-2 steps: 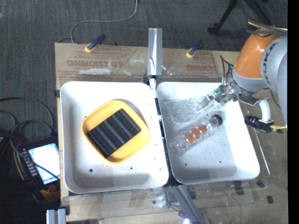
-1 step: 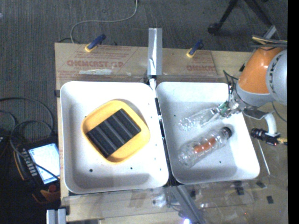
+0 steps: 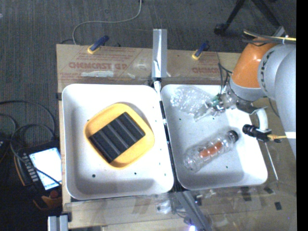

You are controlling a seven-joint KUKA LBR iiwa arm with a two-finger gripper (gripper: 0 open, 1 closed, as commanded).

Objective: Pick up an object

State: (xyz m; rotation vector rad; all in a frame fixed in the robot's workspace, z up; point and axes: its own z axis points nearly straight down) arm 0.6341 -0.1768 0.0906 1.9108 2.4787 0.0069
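Lying aslant in the right bin (image 3: 250,177), the clear plastic bottle (image 3: 211,150) looks light, slick and apt to roll; across its middle seems the best hold. Beside crumpled clear wrap (image 3: 190,100), the gripper (image 3: 217,101) hangs, its grip impossible to judge.

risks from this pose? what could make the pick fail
1. The gripper sits at the crumpled clear plastic in the right bin; thin, see-through film may slip or tear out.
2. The clear bottle lies on its side nearby; a nudge could probably roll it.
3. The plastic lies close to the bin's back wall, so a descent could clip the rim.
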